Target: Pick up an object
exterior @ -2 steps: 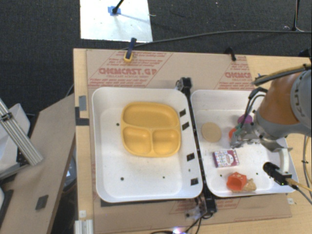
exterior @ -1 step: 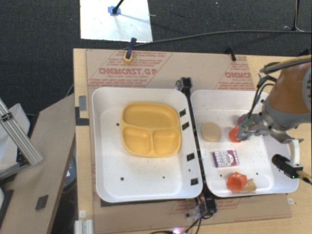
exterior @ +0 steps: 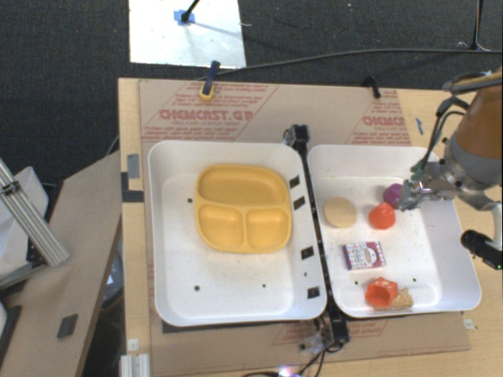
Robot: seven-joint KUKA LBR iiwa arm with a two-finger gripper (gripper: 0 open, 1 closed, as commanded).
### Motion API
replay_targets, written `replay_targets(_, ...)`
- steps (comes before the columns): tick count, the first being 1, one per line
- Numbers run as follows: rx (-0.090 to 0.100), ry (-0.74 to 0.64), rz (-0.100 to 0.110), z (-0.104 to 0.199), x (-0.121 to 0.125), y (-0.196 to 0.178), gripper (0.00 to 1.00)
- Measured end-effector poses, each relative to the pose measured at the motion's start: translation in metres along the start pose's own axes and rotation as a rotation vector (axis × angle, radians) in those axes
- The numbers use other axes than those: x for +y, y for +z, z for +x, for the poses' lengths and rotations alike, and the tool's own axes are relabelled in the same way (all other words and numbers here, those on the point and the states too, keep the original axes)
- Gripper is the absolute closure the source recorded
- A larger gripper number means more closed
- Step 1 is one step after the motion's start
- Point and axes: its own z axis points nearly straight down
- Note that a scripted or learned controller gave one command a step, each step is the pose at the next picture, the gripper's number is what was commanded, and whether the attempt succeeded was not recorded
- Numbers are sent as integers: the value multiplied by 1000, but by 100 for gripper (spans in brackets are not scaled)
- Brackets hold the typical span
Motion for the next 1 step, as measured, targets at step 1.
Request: replay_targets(1,0,-1,1,-1,2,-52,100)
